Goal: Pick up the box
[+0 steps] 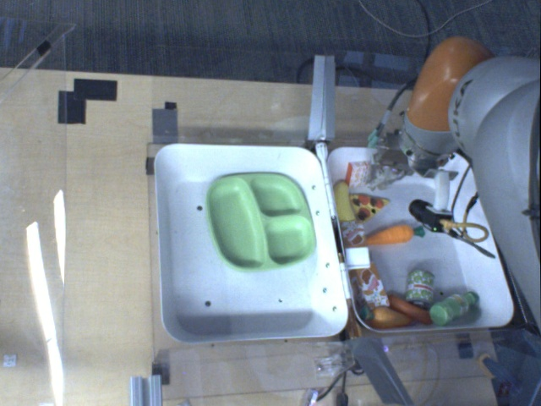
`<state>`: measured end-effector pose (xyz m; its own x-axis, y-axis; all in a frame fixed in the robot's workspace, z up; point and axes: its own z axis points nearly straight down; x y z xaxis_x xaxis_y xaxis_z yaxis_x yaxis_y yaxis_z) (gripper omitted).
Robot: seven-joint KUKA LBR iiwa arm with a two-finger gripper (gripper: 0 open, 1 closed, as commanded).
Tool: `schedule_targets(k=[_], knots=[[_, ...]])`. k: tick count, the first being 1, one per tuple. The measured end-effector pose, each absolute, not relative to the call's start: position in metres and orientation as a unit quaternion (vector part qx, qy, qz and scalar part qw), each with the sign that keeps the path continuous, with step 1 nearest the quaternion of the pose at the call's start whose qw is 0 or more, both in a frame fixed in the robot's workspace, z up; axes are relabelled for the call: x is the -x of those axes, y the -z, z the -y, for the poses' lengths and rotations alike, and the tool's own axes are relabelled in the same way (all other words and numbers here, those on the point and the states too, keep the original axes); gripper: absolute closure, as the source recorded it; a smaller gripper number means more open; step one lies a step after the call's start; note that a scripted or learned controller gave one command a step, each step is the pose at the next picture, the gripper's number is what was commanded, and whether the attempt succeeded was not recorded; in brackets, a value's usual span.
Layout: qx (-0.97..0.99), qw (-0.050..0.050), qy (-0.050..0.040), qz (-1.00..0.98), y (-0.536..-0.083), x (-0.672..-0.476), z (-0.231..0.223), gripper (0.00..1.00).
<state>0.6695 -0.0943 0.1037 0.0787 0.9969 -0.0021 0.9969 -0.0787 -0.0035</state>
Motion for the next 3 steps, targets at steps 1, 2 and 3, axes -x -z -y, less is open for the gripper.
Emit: schedule_targets(k=[1,2,3], knots=[[0.736,0.003,-0.0088,0.676,-0.103,-0.666,0.102,0.00],[0.694,-0.003,0.0024,0.720,-0.153,-0.646,0.119,0.00],[0.693,-0.005,0.0048,0.721,-0.165,-0.648,0.117,1.00]])
